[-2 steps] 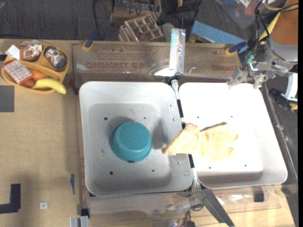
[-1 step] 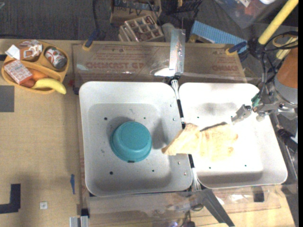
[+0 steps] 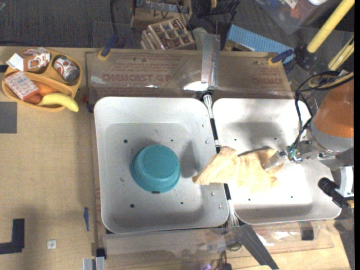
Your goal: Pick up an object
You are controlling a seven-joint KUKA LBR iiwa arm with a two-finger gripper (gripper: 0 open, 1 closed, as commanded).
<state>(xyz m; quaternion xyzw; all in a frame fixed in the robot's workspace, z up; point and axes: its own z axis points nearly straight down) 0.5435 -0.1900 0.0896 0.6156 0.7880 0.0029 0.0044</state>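
1. Tan cloth [image 3: 239,170] lay crumpled over the divider between the two bins, most of it in the right bin [image 3: 247,204], one corner spilling into the left bin [image 3: 109,207].
2. My gripper [image 3: 274,160] sat at the cloth's right end, low in the right bin; whether my fingers were spread or closed on the fabric, I could not tell.
3. Open white floor lay behind the cloth and along the right bin's near edge.
4. A teal bowl [image 3: 156,168] stood upside down in the middle of the left bin, near the cloth's corner but apart from it, with bare floor on its other sides.
5. A yellow tray [image 3: 11,89] of toy food rested well apart at the bench's far left.
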